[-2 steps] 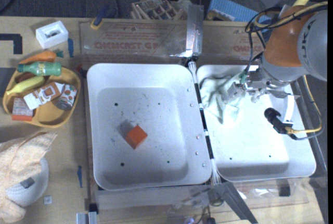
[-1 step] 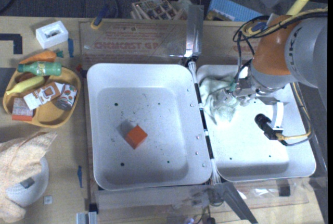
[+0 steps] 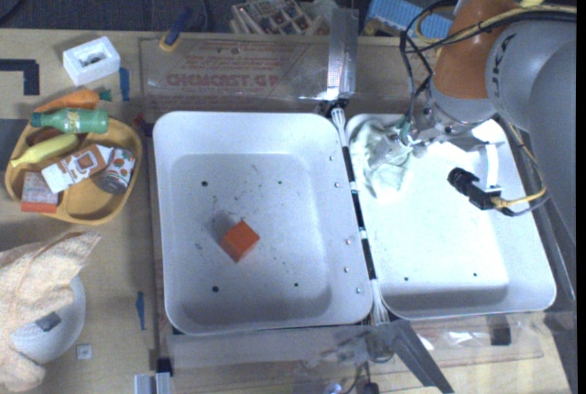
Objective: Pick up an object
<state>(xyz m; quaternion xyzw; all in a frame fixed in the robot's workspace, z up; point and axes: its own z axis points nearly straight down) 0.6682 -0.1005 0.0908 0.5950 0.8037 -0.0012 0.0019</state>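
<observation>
Tool (image 3: 403,141), finger state impossible to tell, low over glossy right bin (image 3: 476,291); matte orange cube (image 3: 240,240) in left bin (image 3: 183,163).

two white bins (image 3: 183,140), one orange block (image 3: 241,240)

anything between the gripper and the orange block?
Yes: the raised rims where the two bins meet. The gripper is over the right bin's upper-left corner; the orange block lies alone in the left bin.
</observation>
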